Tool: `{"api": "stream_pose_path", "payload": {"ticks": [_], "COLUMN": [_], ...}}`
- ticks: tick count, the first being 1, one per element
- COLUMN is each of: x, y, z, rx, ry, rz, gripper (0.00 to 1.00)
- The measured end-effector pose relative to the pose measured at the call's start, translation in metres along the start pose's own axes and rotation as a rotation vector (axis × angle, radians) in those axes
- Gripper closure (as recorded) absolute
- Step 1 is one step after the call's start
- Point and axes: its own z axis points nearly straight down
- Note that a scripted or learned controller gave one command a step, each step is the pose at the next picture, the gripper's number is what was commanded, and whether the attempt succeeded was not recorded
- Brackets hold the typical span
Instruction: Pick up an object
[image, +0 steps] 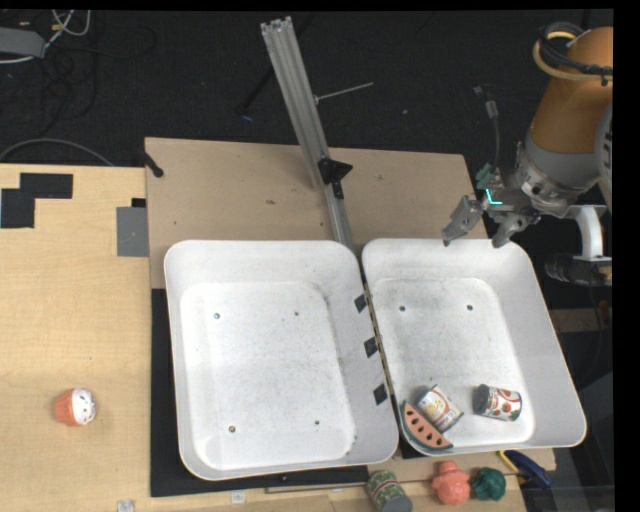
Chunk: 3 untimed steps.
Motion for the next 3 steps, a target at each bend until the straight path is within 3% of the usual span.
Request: {"api": "stream_pose_path", "payload": {"ticks": [1,3], "x": [0.000,0.000], "y": [0.001,0.009], "z": [-0.003,0.090], "rx": [-0.004,0.000], "ry": [-0.002,-0.001], "rz": [-0.002,-0.002], "gripper": [0.00,0.00]}}
